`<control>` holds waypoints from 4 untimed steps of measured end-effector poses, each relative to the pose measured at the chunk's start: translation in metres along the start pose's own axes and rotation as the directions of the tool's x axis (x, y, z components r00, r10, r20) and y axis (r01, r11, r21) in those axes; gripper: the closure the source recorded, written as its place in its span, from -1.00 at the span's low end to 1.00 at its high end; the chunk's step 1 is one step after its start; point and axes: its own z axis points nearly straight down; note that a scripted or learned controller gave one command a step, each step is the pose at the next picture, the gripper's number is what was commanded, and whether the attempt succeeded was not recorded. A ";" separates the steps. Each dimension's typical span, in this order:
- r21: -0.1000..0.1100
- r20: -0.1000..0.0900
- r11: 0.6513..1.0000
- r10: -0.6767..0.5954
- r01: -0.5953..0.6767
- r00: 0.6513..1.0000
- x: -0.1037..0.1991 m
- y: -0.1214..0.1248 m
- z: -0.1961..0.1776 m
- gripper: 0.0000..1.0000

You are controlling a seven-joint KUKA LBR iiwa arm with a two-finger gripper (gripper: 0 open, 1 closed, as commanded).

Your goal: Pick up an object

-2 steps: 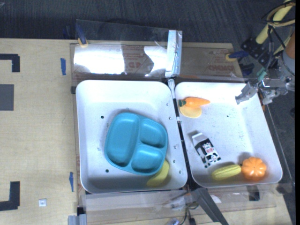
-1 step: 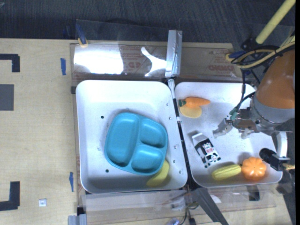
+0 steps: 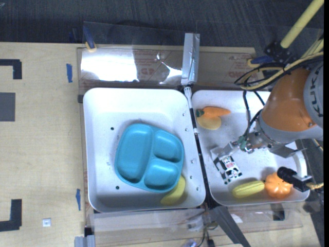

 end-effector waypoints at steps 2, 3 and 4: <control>0.023 -0.008 0.999 0.046 -0.046 0.999 0.042 0.107 -0.068 -1.00; 0.019 -0.008 0.997 -0.071 0.071 0.997 -0.009 0.148 -0.067 -1.00; 0.024 -0.013 0.998 -0.065 0.065 0.998 0.062 0.017 -0.070 -1.00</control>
